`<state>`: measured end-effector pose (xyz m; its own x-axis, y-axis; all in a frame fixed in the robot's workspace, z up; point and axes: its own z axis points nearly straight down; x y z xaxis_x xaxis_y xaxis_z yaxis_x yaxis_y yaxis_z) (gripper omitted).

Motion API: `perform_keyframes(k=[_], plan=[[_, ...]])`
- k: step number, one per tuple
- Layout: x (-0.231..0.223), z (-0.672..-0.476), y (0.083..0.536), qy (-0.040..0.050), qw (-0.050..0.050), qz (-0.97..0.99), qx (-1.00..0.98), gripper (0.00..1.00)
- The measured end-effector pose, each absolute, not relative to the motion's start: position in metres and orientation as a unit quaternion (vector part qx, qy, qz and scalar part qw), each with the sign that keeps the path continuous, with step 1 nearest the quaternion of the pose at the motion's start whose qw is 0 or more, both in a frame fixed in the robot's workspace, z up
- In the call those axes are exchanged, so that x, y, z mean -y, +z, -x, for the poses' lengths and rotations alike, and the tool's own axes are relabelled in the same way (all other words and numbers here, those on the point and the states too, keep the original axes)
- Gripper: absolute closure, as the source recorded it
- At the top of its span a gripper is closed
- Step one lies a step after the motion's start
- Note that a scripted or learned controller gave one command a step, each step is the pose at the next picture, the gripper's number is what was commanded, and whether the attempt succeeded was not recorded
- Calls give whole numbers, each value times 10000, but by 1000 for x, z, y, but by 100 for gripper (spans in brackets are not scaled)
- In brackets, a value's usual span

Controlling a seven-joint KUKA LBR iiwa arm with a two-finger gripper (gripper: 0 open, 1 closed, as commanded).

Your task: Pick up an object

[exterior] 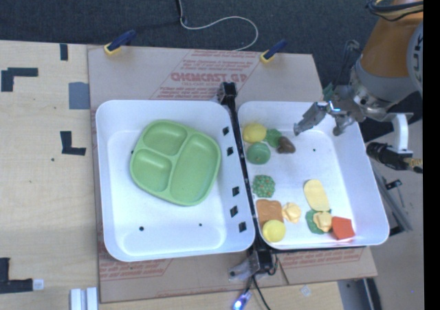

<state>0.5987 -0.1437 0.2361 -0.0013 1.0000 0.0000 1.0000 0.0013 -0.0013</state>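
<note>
The pincer [322,119] hangs over the far edge of the right bin [344,164], its two fingers spread apart with nothing between them. No object is picked yet, so the step in hand looks like choosing a target and coming down on it.

The things to choose from lie in that right bin. Along its left wall, by the divider, sit a yellow ball [254,132], a green round [259,153], a broccoli [263,185], an orange block [269,208] and a second yellow ball [273,231] at the near left corner. A small green and brown piece [280,141] lies just beside the far yellow ball, nearest the pincer. Toward the near right corner are a pale yellow oval [316,194], a green-yellow lump [319,220] and a red block [343,227], the last two touching.

To do it well, I would take something standing free. The oval has bare floor around it, so fingers can drop on both sides. The pieces along the divider are crowded and close to the wall, where a finger may strike the rim.

The left bin [117,164] carries a green plate [175,161].
</note>
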Motion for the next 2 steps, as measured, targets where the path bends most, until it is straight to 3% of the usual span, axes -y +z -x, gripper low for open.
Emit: perform_keyframes(k=[1, 2], plan=[[143, -599, 246, 4, 6, 7060, 7082, 100], [89, -599, 376, -50, -57, 7044, 7098, 100]])
